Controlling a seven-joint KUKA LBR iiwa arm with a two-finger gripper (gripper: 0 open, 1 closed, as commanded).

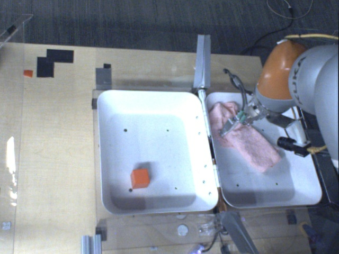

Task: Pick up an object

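A pale wooden table (53, 157) carries two shallow white bins side by side, with dark carpet beyond its far edge. A grey upright divider (202, 62) stands at the far end of the seam between them. Taking that divider as the landmark, the left bin (153, 102) spreads to its left and nearer the camera, mostly bare floor with a small orange block (140, 178) near its front wall. The right bin (265, 194) lies to the divider's right; a rumpled pink cloth (249, 144) sprawls across its far half, leaving the front open. The hand (234, 123) sits low on the cloth just right of the divider, fingers slightly spread, their tips against the fabric.
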